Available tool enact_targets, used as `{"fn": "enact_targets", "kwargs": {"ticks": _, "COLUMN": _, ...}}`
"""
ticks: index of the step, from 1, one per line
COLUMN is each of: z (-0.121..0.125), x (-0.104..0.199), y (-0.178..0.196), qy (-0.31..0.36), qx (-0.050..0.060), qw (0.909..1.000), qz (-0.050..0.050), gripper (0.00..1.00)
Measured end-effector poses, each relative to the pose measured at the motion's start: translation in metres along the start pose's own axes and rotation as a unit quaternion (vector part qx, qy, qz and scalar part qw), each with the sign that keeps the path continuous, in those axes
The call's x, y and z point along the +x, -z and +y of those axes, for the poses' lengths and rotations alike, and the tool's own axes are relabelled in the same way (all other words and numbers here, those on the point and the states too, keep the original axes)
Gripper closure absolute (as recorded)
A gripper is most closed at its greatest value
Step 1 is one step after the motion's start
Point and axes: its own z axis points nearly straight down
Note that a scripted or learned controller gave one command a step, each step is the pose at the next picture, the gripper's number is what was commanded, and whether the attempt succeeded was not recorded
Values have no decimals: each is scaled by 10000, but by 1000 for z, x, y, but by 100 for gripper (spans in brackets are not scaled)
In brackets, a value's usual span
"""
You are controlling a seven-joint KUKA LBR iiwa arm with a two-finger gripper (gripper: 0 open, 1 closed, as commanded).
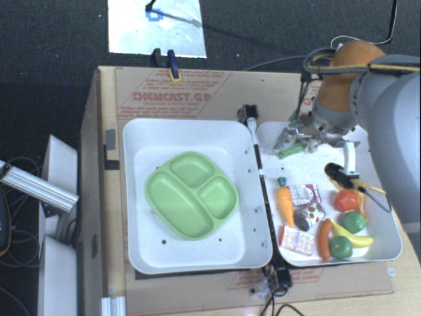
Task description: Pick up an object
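Hovering metal fingers (pixel 294 139) over right white bin (pixel 388 239), closed around slim green object (pixel 290 151), glossy plastic carrot (pixel 285 203) nearby.

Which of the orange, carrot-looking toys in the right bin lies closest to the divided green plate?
The carrot with the green top, at the right bin's left edge, is closest to the green plate. The other orange piece lies farther right, beside the banana.
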Motion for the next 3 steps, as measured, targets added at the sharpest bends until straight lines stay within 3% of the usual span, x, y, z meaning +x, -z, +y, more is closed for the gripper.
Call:
{"fn": "enact_targets", "kwargs": {"ticks": 2, "z": 0, "x": -12, "y": 0, "qy": 0, "qx": 1, "qw": 10000, "qz": -1, "gripper": 0}}
{"fn": "enact_targets", "kwargs": {"ticks": 3, "z": 0, "x": -3, "y": 0, "qy": 14, "qx": 4, "qw": 10000, "qz": 0, "gripper": 0}}
